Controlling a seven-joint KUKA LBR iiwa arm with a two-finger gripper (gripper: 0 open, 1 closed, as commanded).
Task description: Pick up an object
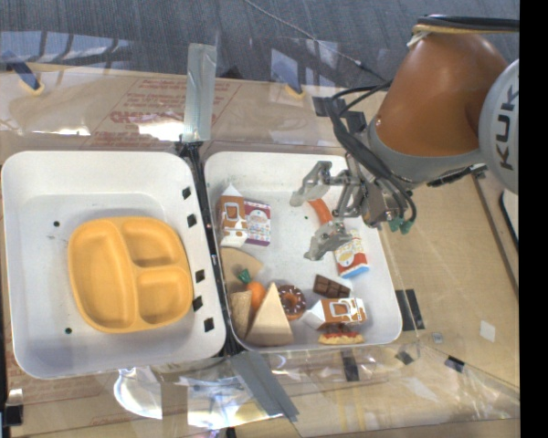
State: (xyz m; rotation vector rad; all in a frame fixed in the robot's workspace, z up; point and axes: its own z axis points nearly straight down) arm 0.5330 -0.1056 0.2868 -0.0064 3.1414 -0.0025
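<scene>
So the claw (pixel 321 214) is hanging over the right bin (pixel 283 164), up toward that bin's 2 o'clock area, with its two fingers (pixel 309 188) spread wide apart and nothing between them. One finger sits toward 12, the other toward 6, and in the gap you can see an orange carrot-ish piece (pixel 320 211) lying on the bin floor, not gripped. Just at 4 o'clock from the lower finger there's a small white carton with a red and blue label (pixel 352 257).

Rest of the right bin is a pile of toy food. At its 10 o'clock there's a little milk-carton box (pixel 233 219) touching a flat pink-and-white packet (pixel 258 224). Down at 7 o'clock sits a tan wedge (pixel 270 318) leaning against an orange bit (pixel 255 294), with a chocolate donut (pixel 292 299) right beside it. At 5 o'clock: a brown chocolate piece (pixel 331 287), another small white carton (pixel 338 312), and a reddish waffle-looking thing (pixel 339 336) under it.

Left bin (pixel 36 176) just has a yellow divided plate (pixel 128 272) sitting in the middle. Both bins rest on the worktop (pixel 100 108), which is covered with clear plastic.
</scene>
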